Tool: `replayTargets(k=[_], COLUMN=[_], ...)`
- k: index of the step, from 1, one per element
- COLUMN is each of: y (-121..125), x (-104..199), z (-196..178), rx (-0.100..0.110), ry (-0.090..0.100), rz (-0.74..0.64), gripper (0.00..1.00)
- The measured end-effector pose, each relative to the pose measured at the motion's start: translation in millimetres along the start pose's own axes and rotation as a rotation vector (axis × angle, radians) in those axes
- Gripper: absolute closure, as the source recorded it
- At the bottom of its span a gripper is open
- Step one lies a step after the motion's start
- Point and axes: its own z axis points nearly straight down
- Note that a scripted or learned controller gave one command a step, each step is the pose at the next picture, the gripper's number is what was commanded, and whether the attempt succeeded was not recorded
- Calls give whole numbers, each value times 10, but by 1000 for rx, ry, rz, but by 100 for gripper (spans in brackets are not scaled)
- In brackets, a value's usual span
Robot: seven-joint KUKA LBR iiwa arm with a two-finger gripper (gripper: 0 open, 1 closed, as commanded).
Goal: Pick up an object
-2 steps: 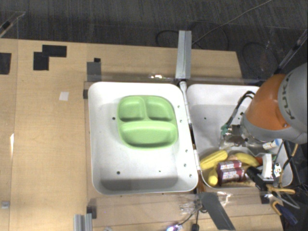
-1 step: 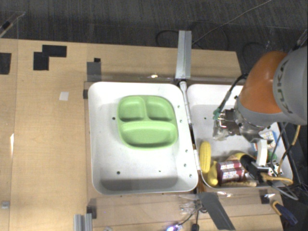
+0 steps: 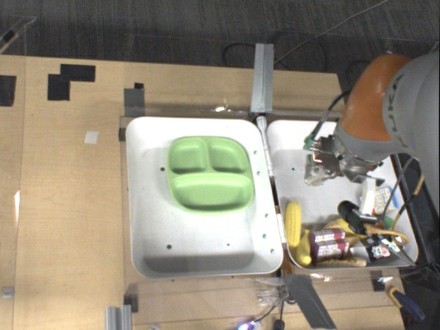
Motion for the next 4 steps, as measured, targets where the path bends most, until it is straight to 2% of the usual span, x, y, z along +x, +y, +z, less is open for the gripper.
replayTargets(k=[1, 2, 3, 4], y=[0, -295, -108, -265], x=[1, -500, -585, -439], z=[-1, 937, 941, 929], rx=[0, -12, -10, -20], ry=[0, 2, 4, -2], rz=[-1, -15, 31, -234], gripper=[0, 0, 0, 0])
